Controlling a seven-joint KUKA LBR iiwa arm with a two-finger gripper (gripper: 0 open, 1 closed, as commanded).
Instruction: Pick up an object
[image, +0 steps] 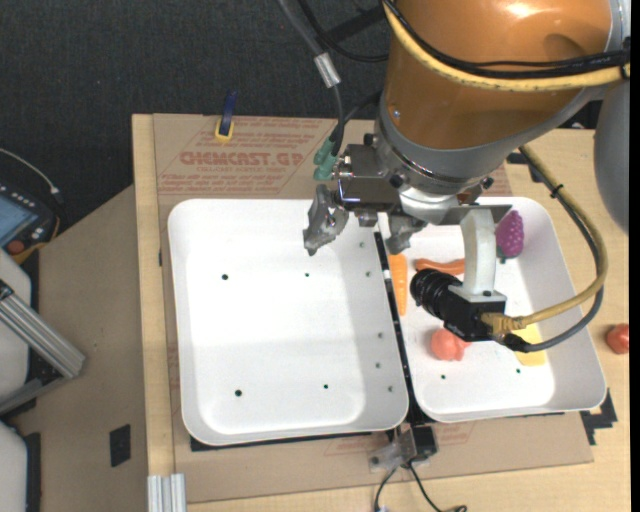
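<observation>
- The tool (360, 232) is hanging over the upper part of the wall between the two bins, its two fingers spread wide, one over the left bin (200, 330) and one at the edge of the right bin (560, 385); nothing is sitting between them.
- Candidate things are all lying to the tool's right, in the right bin: an orange piece (399, 282) just below the right finger against the dividing wall, a pink lump (448, 345) further down, a purple bumpy thing (511, 233) well off to the side, and a yellow piece (530, 345) partly hidden behind the black camera mount (455, 305).
- The orange piece is looking like the nearest pick: probably light, stiff plastic, a bit slick, narrow enough to pinch across its width.
- Its closeness to the wall is probably leaving little room for a finger on that side.
- The pink lump is looking rounder and likely softer; squeezing across its middle would probably suit it.
</observation>
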